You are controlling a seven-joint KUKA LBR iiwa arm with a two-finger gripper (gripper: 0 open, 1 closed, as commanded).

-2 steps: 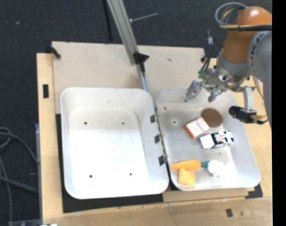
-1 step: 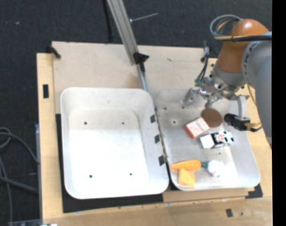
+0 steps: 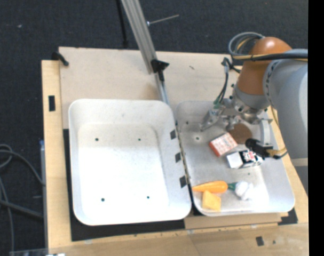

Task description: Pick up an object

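We see the grey arm with its orange band [image 3: 260, 63] reaching in from the right over the shallow white plastic right-hand bin [image 3: 274, 196], which sits on the pale wooden desk [image 3: 108, 76] beside the shallow white plastic left-hand bin [image 3: 124, 161]. The metal gripper [image 3: 226, 116] hangs low over the far end of the right-hand bin; from this slant we cannot tell whether its jaws are apart or together, and we see nothing between them.

All the candidates lie in the right-hand bin. Nearest the gripper, just in front of it, is a small red-and-white cardboard box [image 3: 223, 144], lying flat and turned at an angle. Just beside it to the right is a small black-and-white packet or block [image 3: 242, 158]. Near the front rim lie an orange carrot-shaped toy [image 3: 210, 186], a yellow wedge like a foam or plastic cheese piece [image 3: 211, 200] touching it, and a small whitish-green lump [image 3: 240, 189] whose nature we cannot make out.

We judge the red-and-white box the likeliest target. It looks light and fairly stiff, though thin card could crush under a hard squeeze, and its printed faces may be slick. We would take it across its narrower sides, with the jaws aligned to its skewed edges, and come down squarely so it does not slide on the smooth bin floor toward the black-and-white piece alongside.
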